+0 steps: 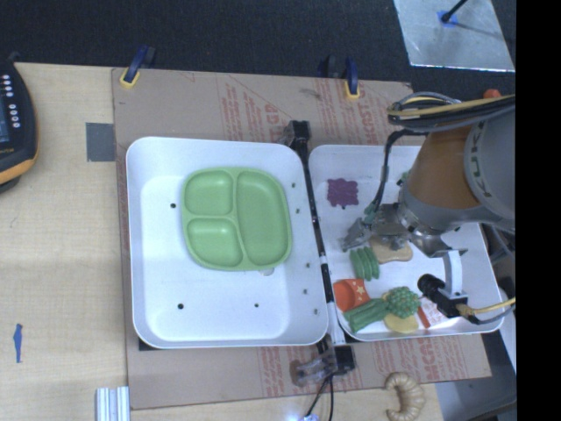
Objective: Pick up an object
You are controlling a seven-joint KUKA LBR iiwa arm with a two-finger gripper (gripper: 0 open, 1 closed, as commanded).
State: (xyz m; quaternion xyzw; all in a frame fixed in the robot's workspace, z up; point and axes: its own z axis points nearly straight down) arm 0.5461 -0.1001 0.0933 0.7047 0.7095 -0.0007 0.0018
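My gripper (364, 235) hangs low over the middle of the right bin (368, 158), its grey fingers just above a green ribbed pickle-like toy (364, 263). A tan flat toy (393, 253) lies right beside the fingers. Nearer the front of this bin lie a red-orange piece (349, 293), a green broccoli-like toy (386, 308) and a yellow piece (401, 324). A purple grape-like toy (342, 191) sits at the back left of the bin. Nothing shows between the fingers.
The left bin (158, 305) holds a green divided plate (237, 217). A black remote-like pendant (13, 125) lies at the far left of the bench. Clamps (351, 82) pin the cardboard at the back. A tan curled object (405, 395) lies on the bench in front of the right bin.
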